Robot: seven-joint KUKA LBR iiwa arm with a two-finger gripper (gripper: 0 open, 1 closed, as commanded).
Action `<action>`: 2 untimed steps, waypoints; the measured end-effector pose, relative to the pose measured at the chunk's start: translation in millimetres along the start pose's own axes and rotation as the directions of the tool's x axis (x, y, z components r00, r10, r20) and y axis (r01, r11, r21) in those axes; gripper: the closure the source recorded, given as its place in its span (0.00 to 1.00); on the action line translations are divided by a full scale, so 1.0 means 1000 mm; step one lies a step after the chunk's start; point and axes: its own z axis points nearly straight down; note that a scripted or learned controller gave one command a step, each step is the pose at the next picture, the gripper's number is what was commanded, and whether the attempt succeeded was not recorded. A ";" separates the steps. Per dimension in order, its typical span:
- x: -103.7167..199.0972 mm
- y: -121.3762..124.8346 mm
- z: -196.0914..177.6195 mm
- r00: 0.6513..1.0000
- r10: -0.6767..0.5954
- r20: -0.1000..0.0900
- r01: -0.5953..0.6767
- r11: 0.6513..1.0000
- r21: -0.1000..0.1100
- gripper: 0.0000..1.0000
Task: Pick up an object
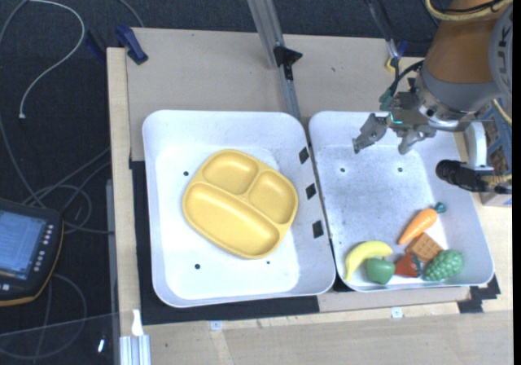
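White plastic forms the left bin (163, 192), which holds a yellow divided plate (240, 202) lying flat near its middle, three compartments facing up. Beside it, touching along the centre seam, sits the right bin (366, 192), its speckled floor mostly bare. Black tabs (310, 190) line the seam between the two bins, and a grey metal pole (264, 13) slants down to the back of that seam.

Toy food is heaped in the right bin's near corner: a yellow banana (364, 254) with a green apple (378, 270) against it, then something red (406, 265) partly hidden under its neighbours and hard to name, a tan waffle-like piece (423, 247), an orange carrot (418, 226) leaning above them, and a green bunch of grapes (443, 265) against the bin's right wall.

Over the far end of that bin hangs the gripper (387, 136), its two fingers spread apart with nothing between them, well apart from the food pile. Behind it the grey arm with its orange band (472, 21) is cut off by the frame. Loose cables (49, 21) trail over the dark floor at left, beside a handheld screen (24, 245).
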 end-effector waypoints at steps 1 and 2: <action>0.000 0.000 0.000 1.000 0.000 0.000 0.000 1.000 0.000 0.00; 0.006 -0.004 0.044 1.000 0.001 0.000 -0.001 1.000 0.005 0.00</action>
